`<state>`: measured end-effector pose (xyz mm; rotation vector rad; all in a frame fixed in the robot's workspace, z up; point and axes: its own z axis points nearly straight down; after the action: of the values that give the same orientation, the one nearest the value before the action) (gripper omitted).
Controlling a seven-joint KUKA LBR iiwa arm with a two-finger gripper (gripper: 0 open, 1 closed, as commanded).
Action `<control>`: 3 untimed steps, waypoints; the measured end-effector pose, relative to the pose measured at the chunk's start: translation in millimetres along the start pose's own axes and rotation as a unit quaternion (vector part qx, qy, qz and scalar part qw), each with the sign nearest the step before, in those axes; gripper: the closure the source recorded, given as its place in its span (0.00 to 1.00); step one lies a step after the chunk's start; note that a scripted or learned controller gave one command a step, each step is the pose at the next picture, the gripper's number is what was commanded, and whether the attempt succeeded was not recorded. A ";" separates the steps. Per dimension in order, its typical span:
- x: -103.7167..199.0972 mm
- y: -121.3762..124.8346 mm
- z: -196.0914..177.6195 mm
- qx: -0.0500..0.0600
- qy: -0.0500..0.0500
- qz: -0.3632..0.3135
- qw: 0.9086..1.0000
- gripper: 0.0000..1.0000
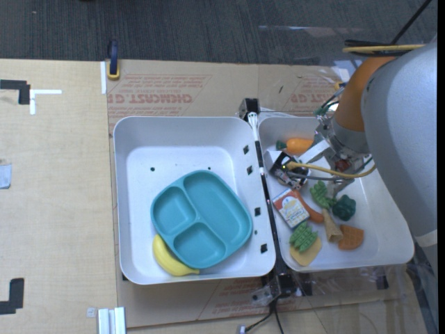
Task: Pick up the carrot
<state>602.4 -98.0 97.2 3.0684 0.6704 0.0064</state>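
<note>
**Carriers.** Two shallow white bins of smooth, glossy plastic with rounded corners sit side by side. The left bin (132, 186) holds a teal divided plate (201, 218) near its front edge. It is matte, a rounded rectangle set at a tilt to the bin walls, with three compartments. A yellow banana (167, 256), curved and smooth, lies against the plate's front-left corner and is partly tucked under it.

**Task item.** The carrot (299, 145) lies in the right bin (379, 232), close to the far edge and nearer the far-left corner. It is a smooth, rounded orange body with a small green top. Its long axis runs roughly parallel to the far edge, with the green end pointing toward the wall shared with the left bin. The opposite end is hidden under the robot's wrist hardware.

**Other contents, right bin.** A loose cluster occupies the front-left half:
- a flat white packet (292, 210) with a red print
- a dark green knobbly broccoli (343, 206)
- an orange wedge (352, 237)

**Arm.** The grey arm (410, 131), with its orange band, enters over the right edge of the right bin. The gripper (338, 164) hangs low over the far half of that bin, just beside the carrot — contact cannot be confirmed. Whether the gripper is open or closed cannot be determined.
</note>
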 end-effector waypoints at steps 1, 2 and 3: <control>31.2 39.6 2.3 0.008 -0.013 0.109 0.994 0.00; 35.2 33.0 2.7 0.001 -0.017 0.111 0.994 0.00; 38.0 34.7 -10.4 -0.001 -0.012 0.111 0.994 1.00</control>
<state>651.4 -113.7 107.8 3.1181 0.3257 -0.0291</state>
